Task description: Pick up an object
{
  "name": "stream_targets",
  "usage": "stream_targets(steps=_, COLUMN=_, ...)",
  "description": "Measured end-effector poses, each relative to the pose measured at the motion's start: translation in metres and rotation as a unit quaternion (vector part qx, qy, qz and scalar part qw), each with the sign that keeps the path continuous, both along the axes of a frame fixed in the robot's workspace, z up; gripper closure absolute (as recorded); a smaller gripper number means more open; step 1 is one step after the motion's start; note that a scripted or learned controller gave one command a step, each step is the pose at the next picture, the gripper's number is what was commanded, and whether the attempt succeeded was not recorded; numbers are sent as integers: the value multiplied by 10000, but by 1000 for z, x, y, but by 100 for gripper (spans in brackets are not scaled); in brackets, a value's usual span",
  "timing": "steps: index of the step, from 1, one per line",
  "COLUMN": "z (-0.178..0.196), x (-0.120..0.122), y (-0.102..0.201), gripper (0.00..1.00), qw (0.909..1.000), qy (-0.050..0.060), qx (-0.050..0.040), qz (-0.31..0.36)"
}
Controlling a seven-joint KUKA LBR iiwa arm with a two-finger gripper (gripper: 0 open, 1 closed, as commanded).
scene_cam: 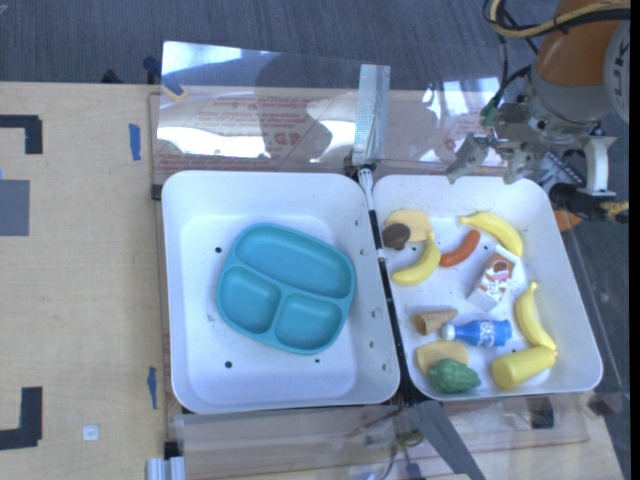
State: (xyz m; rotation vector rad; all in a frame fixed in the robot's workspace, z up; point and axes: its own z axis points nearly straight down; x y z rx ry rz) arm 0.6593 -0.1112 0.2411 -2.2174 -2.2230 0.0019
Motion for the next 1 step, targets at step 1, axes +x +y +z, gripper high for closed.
stream_targets(steps=1, z=-105, x=5, y=-4, gripper=0, qw=9996, qy=45, qx=5, qz=291)
